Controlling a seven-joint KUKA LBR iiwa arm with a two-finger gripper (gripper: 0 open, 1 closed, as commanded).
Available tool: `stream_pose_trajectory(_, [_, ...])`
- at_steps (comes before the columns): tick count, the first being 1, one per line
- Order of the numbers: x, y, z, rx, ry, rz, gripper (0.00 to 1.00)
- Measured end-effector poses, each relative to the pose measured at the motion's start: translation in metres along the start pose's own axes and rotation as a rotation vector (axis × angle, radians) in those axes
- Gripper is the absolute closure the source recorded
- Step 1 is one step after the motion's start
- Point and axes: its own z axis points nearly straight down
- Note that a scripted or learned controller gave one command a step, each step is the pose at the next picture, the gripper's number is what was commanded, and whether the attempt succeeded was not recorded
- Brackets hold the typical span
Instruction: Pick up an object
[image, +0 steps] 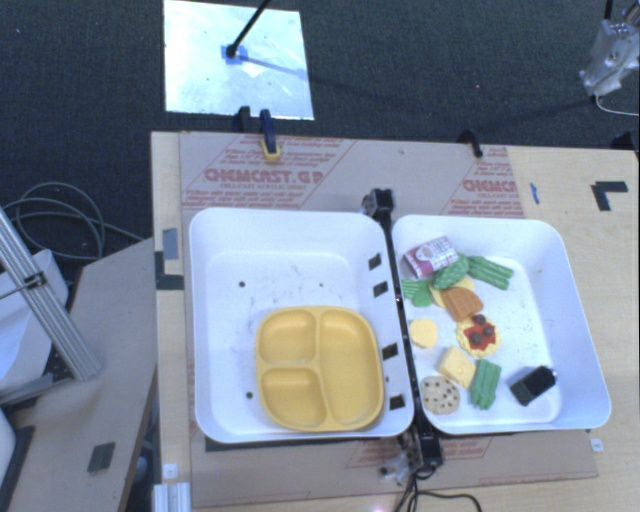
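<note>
Viewing the desk (300, 165) from above, I take the right bin (565, 300) as my landmark. Inside it lie the candidates for the pick: a red-and-white packet (429, 257) near its upper-left corner, green pieces (490, 271) just beside the packet, an orange-brown piece (461, 301) below those, a yellow disc (424, 333) against the bin's left wall, a small pizza-like round (480, 336) at the bin's middle, a cheese wedge (459, 367) and a green strip (485, 383) lower down, a cookie (439, 395) near the lower-left corner, and a black block (532, 384) toward the lower right, standing apart from the rest. Left of this bin, touching it along the shared wall, sits the left bin (215, 300) holding a yellow divided tray (320, 367).

Far above the right bin's upper-right corner, off the desk, I see what I take to be the pincer (610, 55), pale and blurred; I cannot tell its state, and nothing is visibly held.

I judge the task at its opening step: no object chosen or approached. The next move calls for travelling down over the right bin and picking a target; the black block looks the easiest, since its neighbours leave it room
</note>
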Motion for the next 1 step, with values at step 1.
stream_pose_trajectory(1, [0.08, 0.0312, 0.0254, 0.01, 0.005, -0.001, 1.0])
